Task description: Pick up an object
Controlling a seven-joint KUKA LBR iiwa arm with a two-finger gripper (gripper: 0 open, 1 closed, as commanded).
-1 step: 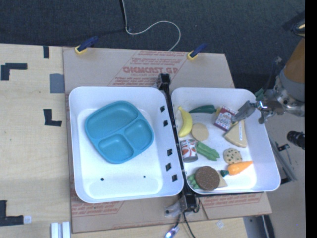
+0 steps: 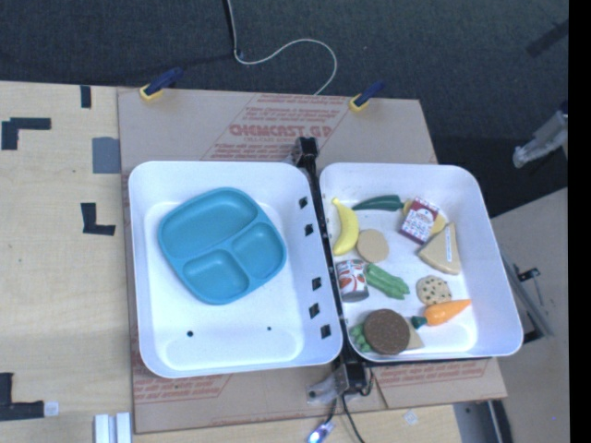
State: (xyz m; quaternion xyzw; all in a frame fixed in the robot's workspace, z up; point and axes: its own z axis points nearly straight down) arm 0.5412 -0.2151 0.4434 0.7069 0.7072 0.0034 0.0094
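In the right-hand bin [image 2: 489,247], on the table [image 2: 55,247], lies a clutter of toy food, any piece of which could be the object to pick. A yellow banana [image 2: 344,227] curves along the bin's left wall, with a dark green pepper [image 2: 379,203] just beyond its top end. A small red carton [image 2: 420,220] sits near the far right, touching a pale wedge of sandwich [image 2: 443,250]. A round tan biscuit [image 2: 373,245] rests against the banana. Below it stands a small can [image 2: 352,280] beside a green pea pod [image 2: 388,281]. A chocolate-chip cookie [image 2: 432,290] lies just above an orange carrot [image 2: 447,312], and a brown burger patty [image 2: 386,331] sits at the near edge, left of the carrot. The left-hand bin [image 2: 148,340] holds a blue divided plate [image 2: 222,245], set at a tilt toward its far left corner. Both bins rest on a sheet of printed cardboard [image 2: 277,127], pinned at its far edge by two yellow-and-blue clamps [image 2: 162,83]. At the right edge, well apart from the food, a grey piece that appears to be the tool [image 2: 543,142] juts in; whether it is apart or together I cannot tell, and nothing is seen held in it.
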